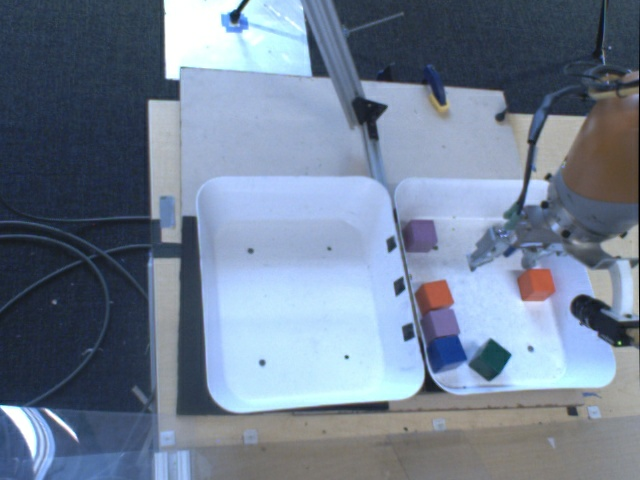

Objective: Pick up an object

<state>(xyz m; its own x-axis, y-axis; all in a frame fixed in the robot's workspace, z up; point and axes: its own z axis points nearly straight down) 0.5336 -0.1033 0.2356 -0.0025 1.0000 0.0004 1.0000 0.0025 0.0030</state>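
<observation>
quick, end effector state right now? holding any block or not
End effector: over the right bin, nothing visibly between its fingers; open or closed cannot be told. The nearest orange block lies loose in the bin.

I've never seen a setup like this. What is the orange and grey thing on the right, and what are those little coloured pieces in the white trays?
That is a robot arm, photographed by one camera fixed above the bench and looking down at a slant. At its end is a metal gripper, a two-finger hand, hovering over the right tray. That tray holds toy blocks: two purple blocks, two orange blocks, a blue block and a green block. The left tray sits beside it. The arm's job is to pick up a block; I see none between its fingers.
</observation>
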